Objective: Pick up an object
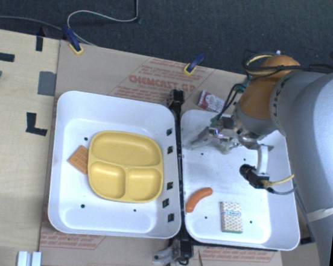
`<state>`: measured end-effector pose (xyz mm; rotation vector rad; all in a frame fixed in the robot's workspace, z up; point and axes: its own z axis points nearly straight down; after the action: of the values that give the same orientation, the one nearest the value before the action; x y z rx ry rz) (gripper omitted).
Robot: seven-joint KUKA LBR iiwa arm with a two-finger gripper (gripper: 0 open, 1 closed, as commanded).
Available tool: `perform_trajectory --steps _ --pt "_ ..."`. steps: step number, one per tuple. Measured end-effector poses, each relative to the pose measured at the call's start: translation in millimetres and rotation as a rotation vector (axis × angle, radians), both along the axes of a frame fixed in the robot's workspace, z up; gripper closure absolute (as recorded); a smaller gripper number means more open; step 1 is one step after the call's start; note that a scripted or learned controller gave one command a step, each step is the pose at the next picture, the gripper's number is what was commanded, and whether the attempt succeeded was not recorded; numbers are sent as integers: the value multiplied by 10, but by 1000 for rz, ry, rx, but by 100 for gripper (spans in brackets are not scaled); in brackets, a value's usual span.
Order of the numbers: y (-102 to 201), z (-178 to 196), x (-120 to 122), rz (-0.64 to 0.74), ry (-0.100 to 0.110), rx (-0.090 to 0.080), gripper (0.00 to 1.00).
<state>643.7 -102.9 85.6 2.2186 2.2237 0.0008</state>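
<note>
Arm: the big grey KUKA arm (313, 130) looms closest to the lens, filling the right side, with its orange band (260, 93) above the wrist.
Gripper: the gripper (205, 139) hangs over the upper left part of the right bin (281, 232), near the divider between the bins; its metal fingers point left and down, and nothing shows between them. How far apart they stand I cannot tell.
Sausage: an orange sausage-shaped toy (198, 199) lies tilted on the right bin's floor, near its left wall, below the gripper and apart from it.
Box: a small patterned box (231, 217) lies flat just right of the sausage, near the bin's front edge.
Left bin: the left bin (67, 147) holds a yellow divided plate (127, 165) with three compartments, sitting in the middle.
Cracker: a brown, cracker-like piece (78, 158) pokes out from under the plate's left rim.
Bench: cardboard (155, 82) lies under both bins; a small packet (209, 100) rests on it behind the right bin.
</note>
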Motion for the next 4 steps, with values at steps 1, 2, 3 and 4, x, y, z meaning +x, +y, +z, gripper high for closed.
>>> perform_trajectory --steps 1,2,3,4 --pt "3 102 6 1 -3 0 100" --pt "3 102 6 1 -3 0 0" --pt "13 196 4 2 -1 2 100" --pt "12 193 3 2 -1 1 0"
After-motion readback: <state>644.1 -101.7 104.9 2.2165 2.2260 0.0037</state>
